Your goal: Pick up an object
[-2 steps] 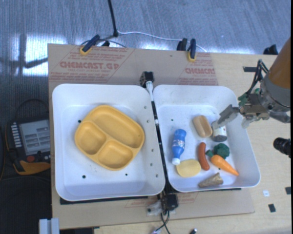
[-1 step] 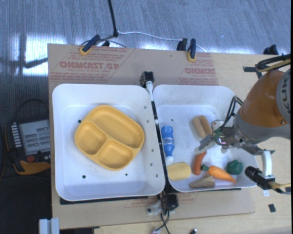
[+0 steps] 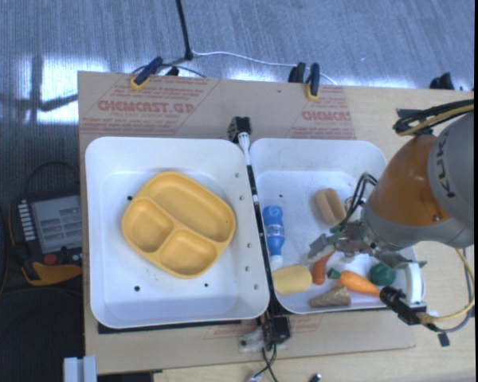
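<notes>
Camera view, end effector (image 3: pixel 328 247) amid carrot (image 3: pixel 358 282), bottle (image 3: pixel 272 228)

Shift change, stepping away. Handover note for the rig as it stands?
Gripper: low in the right bin, above the small red item; whether it is open or shut cannot be judged, no hold visible.
Right bin: blue bottle, bread roll, yellow block, carrot, green piece, brown piece.
Left bin: yellow divided plate.
Done: nothing lifted. Left: grasp and raise one object.
</notes>
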`<state>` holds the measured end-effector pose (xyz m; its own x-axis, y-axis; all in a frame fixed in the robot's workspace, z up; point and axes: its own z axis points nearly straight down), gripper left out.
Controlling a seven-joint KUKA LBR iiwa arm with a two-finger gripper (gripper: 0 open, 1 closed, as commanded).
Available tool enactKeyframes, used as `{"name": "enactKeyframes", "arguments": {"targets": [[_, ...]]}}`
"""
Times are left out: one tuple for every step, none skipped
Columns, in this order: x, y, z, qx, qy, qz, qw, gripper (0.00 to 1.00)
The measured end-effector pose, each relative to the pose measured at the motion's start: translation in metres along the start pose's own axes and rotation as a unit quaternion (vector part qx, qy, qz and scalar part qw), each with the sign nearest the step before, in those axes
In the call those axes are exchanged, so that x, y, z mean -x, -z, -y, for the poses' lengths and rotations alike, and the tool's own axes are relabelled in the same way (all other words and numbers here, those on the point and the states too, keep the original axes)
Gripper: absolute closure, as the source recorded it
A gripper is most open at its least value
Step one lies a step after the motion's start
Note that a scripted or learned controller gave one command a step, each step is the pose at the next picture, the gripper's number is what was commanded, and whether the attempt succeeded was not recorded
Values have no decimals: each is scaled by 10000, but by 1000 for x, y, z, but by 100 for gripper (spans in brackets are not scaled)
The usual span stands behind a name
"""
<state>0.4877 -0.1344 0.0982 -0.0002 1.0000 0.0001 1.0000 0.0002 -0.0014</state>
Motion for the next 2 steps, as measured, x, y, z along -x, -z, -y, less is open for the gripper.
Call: {"name": "enactKeyframes", "arguments": {"targets": [[1, 10, 0, 10, -8, 11, 10000, 100], [-52, 115, 4, 3, 3, 3, 10000, 100]]}}
